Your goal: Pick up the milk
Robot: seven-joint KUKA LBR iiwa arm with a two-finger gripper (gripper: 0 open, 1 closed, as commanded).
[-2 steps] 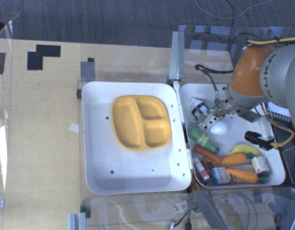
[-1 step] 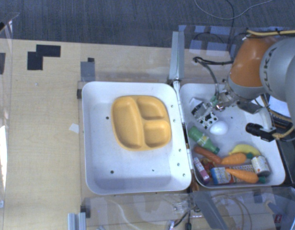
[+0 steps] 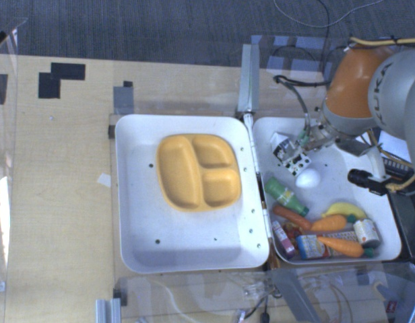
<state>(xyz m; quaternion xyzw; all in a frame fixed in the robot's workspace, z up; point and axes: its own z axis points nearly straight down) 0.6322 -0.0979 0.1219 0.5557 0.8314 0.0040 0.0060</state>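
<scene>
The milk (image 3: 288, 152) is a small white carton with black patches. It lies in the far left part of the right bin (image 3: 389, 247). My gripper (image 3: 310, 142) hangs low over the bin, right beside the carton's right end and partly overlapping it. The grey arm with its orange band (image 3: 352, 79) comes down from the upper right. I cannot make out whether the carton is in the gripper's hold.
In the right bin, a white egg (image 3: 307, 177) lies just in front of the carton. Nearer me are a green bottle (image 3: 283, 194), carrots (image 3: 329, 224), a banana (image 3: 347, 210), a can (image 3: 366, 231) and several small packets. A yellow divided tray (image 3: 197, 170) lies in the left bin (image 3: 137, 234).
</scene>
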